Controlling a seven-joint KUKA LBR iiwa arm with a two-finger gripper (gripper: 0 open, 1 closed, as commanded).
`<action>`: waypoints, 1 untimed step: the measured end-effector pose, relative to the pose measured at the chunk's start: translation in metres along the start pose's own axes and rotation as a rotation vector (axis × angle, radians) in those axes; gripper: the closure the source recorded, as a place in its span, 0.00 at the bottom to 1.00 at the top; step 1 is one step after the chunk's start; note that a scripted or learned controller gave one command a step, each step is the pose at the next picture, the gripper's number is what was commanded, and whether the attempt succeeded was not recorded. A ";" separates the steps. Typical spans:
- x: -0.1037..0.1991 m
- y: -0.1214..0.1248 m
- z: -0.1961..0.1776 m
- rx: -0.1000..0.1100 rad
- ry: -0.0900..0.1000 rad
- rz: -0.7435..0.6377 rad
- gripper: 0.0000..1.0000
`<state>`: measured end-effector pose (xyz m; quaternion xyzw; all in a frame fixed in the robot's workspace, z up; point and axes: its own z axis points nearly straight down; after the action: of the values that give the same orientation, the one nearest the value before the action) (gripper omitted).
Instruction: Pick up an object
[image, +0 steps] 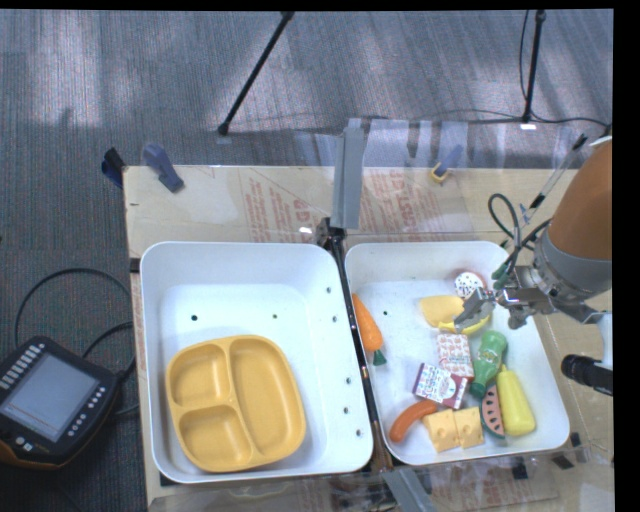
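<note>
The pincer (478, 310) hangs over the banana (443, 310) near the right bin's (400, 262) far edge; how wide, I cannot tell. The crowded toys may make it slip.

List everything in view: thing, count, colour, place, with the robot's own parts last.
left bin: 1, white, left half of the bench
right bin: 1, white, right half of the bench
divided plate: 1, yellow, three compartments, in the left bin
carrot: 1, orange with a green end, right bin, by its left wall
yellow piece: 1, right bin, just left of the gripper
green bottle: 1, right bin, middle
yellow bottle: 1, right bin, near right
patterned cartons: 2, white with red, right bin, middle
cheese wedge: 1, yellow, near edge
sausage: 1, orange, near left
watermelon slice: 1, red and green, near edge
handheld controller: 1, black, on the floor, left
arm: 1, grey with an orange band, from the right
gripper: 1, low over the right bin
</note>
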<state>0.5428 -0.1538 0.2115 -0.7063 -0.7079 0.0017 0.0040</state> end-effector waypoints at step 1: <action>-0.033 0.031 0.071 0.006 0.001 -0.012 0.00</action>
<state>0.5737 -0.1866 0.1405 -0.7022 -0.7119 0.0035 0.0063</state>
